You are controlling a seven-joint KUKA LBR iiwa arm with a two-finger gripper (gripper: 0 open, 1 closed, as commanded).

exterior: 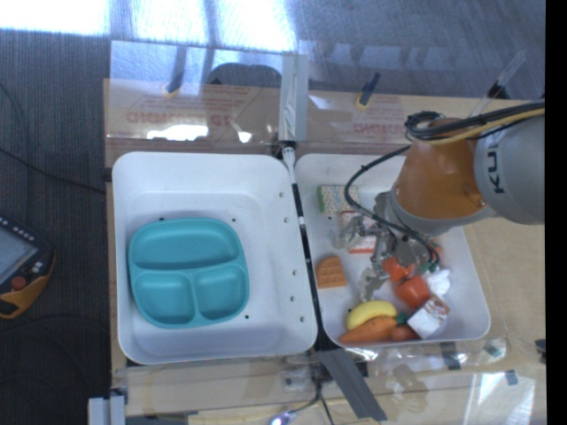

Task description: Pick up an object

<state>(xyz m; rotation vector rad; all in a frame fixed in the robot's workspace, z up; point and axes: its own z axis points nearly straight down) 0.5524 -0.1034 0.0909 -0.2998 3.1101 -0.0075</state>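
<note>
Teal plastic, a divided tray lay in the left bin. In the right bin were a waffle-like biscuit, a banana and a carrot. The gripper hung over them, its state impossible to tell.

Two shallow white plastic bins were set side by side, touching, on the pale wooden bench: the left bin and the right bin, edges met at the middle.
</note>
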